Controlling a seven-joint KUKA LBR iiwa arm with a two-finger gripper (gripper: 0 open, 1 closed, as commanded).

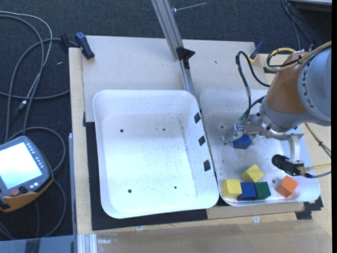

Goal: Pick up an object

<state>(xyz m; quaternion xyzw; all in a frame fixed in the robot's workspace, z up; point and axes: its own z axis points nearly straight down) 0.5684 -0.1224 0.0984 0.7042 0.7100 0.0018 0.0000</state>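
My gripper (235, 137) hangs over the middle of the right bin (218, 105), reaching in from the right under the grey arm with its orange band (287, 91). A small blue block (243, 142) lies right at the gripper's tip, touching or just beneath it; whether it is gripped is not visible. Nearer the bin's front edge lie a yellow block (253, 173), a second yellow block (231, 187), another blue block (247, 191), a green block (261, 190) and an orange block (287, 186).
The left bin (142, 95) stands beside the right one, their walls meeting at a ridge with black clips (201, 140). A slanted metal pole (171, 28) crosses the back of the bench. Cables and a black connector (287, 165) hang by the arm.
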